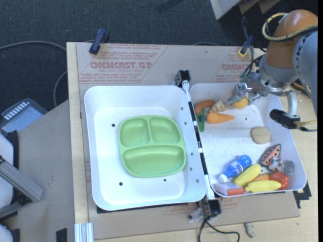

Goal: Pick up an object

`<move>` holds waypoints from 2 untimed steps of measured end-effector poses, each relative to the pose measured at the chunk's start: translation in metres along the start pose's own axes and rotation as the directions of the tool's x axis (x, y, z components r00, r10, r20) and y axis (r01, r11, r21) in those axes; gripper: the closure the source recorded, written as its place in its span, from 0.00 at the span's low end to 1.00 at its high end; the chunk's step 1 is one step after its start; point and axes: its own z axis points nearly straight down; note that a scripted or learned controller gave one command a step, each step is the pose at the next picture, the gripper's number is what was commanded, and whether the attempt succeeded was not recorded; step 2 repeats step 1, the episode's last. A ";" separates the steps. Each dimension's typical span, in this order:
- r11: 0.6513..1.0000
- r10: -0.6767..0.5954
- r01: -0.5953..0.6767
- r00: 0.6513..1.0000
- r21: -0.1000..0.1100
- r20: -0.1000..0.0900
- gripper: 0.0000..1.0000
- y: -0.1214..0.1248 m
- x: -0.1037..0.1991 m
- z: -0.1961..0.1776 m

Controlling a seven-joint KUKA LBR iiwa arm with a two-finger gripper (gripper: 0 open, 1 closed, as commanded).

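Lying nearest in the right bin (282,116): bananas (255,180), bottle (235,167). Mid-bin: tan disc (261,134). At its far side, carrot (220,118); end effector (239,99) closed on a yellow piece (240,103).

The gripper (239,98) grips a yellow toy (240,103) above the right bin (298,150).

Robotics lab setup: arm (295,44) is reaching over a board bench (151,64) bearing two white bins (101,135); cables (30,47) are trailing across dark carpet (126,9); toy food is serving as test objects.
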 end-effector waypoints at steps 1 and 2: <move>1.000 -0.001 0.001 1.000 -0.001 0.000 1.00 -0.036 0.076 -0.072; 1.000 -0.001 0.001 1.000 -0.001 0.000 1.00 -0.036 0.076 -0.072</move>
